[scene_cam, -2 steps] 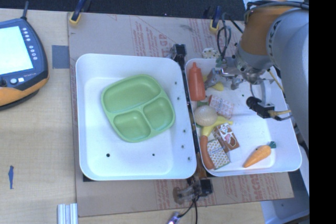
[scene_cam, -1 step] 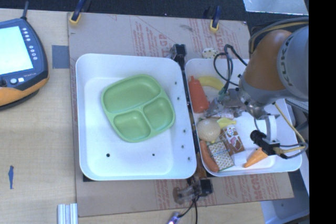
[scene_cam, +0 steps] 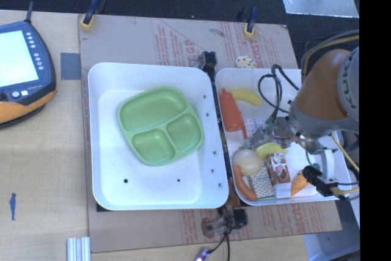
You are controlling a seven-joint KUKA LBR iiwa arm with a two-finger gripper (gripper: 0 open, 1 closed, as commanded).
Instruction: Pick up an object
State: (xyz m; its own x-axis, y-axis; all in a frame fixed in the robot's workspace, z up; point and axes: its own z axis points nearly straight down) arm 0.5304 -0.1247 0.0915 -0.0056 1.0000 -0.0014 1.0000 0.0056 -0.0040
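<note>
Left bin (scene_cam: 104, 131): one green divided plate (scene_cam: 160, 125), lying flat near centre.

Right bin (scene_cam: 227, 79): an orange bottle-shaped item (scene_cam: 231, 110) along the 9 o'clock wall; a yellow banana (scene_cam: 245, 95) at 12 o'clock; a second yellow piece (scene_cam: 270, 148) at centre; a pale round ball (scene_cam: 247, 161), a packet (scene_cam: 278, 168) and an orange sausage-shaped item (scene_cam: 242, 186) crowded toward 6 o'clock.

Arm (scene_cam: 324, 95): reaches over the right bin from 3 o'clock. Claw (scene_cam: 276, 131): low over the centre clutter; opening and any hold cannot be told.

Bench (scene_cam: 36, 168): handheld control pendant (scene_cam: 21, 73) at 9 o'clock.

Grey arm (scene_cam: 333, 95), orange band, black cables, seemingly looped.
</note>
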